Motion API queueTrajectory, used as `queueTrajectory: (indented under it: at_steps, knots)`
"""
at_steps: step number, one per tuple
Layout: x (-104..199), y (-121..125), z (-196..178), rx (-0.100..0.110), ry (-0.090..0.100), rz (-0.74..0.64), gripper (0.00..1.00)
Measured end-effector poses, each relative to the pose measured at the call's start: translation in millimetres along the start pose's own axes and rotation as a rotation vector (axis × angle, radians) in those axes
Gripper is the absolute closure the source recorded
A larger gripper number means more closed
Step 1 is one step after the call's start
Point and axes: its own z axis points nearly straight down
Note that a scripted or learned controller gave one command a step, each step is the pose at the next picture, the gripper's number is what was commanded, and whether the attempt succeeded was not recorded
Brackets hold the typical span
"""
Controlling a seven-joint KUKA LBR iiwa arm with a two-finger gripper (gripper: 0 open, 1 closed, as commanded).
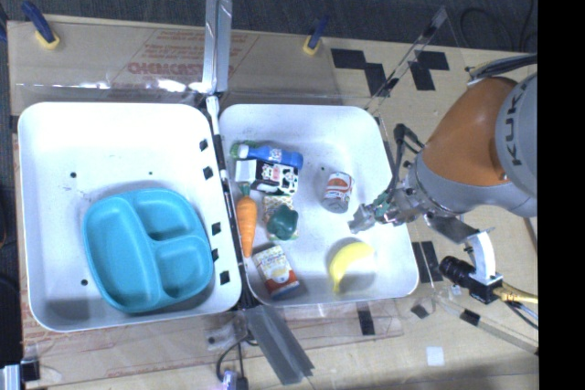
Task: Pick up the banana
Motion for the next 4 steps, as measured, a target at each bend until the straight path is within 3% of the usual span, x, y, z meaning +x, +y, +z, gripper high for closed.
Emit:
queueTrajectory:
  at_steps: [1,2,3,4]
  knots:
    - [-0.1,-0.1,0.1,0.0,0.0,0.001,0.0]
    - [-16.7,-4.2,89.9,0.002,0.002,-0.027,0.0]
    - [-16.4,-4.0,80.3,0.004,0.003,-0.031,1.0]
    - [-16.4,-4.0,80.3,0.004,0.003,-0.032,0.0]
